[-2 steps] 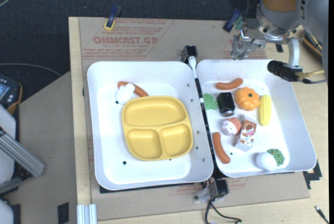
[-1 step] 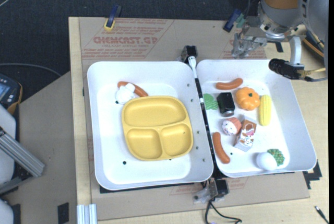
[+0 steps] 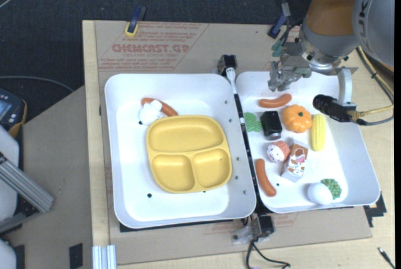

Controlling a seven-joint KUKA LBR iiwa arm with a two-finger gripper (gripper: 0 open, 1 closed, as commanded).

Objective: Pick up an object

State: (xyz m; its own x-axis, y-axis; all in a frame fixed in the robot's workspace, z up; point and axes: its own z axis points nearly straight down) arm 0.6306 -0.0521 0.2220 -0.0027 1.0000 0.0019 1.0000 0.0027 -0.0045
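End effector (image 3: 283, 76) hung over the far end of the right white bin (image 3: 357, 164), tips just above the small red sausage (image 3: 275, 100); nothing seen between them, and whether it was released or clenched I cannot tell from this slant. Sausage lay flat near the bin's far wall, apart from the tips. Just near of it sat a black box-shaped block (image 3: 271, 123), with a green ridged piece (image 3: 252, 121) to its left and an orange toy pumpkin (image 3: 296, 118) and yellow corn cob (image 3: 318, 131) to its right. Further near: a small pink-white figure (image 3: 276, 152), a toy carton (image 3: 296, 162), a second, longer red sausage (image 3: 265, 176), and a white-and-green piece (image 3: 324, 191) at the near right. The left white bin (image 3: 122, 155) held a yellow three-compartment tray (image 3: 188, 153) plus a white-and-orange piece (image 3: 154, 110) on its far side.

Risks, my guess: the sausage is low and round, so it could roll or squirt out on closing; a descent slightly off could clip the bin wall or nudge the black block.
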